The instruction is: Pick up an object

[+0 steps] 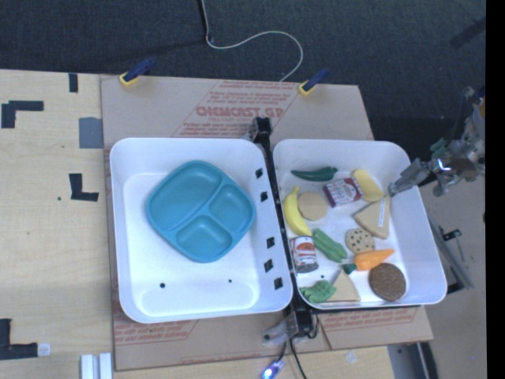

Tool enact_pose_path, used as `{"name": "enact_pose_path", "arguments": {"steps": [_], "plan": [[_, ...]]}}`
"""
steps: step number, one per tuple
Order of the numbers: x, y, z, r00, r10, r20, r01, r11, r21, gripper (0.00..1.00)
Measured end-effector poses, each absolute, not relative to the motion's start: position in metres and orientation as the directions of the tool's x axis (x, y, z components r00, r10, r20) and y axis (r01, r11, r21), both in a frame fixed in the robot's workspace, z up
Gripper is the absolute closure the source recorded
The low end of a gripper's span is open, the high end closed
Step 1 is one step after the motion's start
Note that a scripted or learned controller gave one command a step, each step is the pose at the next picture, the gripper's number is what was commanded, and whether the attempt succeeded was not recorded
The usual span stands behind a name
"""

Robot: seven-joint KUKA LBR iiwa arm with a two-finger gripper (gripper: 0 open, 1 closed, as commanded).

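Centrally, smooth blue sectioned plate (201, 210), glossy curved banana (297, 213), round brown cookie (387, 281)

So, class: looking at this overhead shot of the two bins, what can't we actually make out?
- End effector, camera view: small and blurred at the right bin's edge, so its state is unclear.
- Small can: label too small to read.
- Green item in the near corner: too small to identify.

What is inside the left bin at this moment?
The left bin holds a blue divided plate, lying flat with three compartments, nothing in them. The bin floor under the plate is covered, so whatever might lie beneath cannot be seen.
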State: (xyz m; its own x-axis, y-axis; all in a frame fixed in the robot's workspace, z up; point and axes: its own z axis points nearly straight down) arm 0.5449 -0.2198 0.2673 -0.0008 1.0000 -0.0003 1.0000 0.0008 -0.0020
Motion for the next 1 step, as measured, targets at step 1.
{"name": "enact_pose_path", "arguments": {"steps": [1], "plan": [[0.4833, -0.1685, 0.4426, -0.004, 1.0, -0.003, 1.0, 0.004, 0.014, 0.0]]}}
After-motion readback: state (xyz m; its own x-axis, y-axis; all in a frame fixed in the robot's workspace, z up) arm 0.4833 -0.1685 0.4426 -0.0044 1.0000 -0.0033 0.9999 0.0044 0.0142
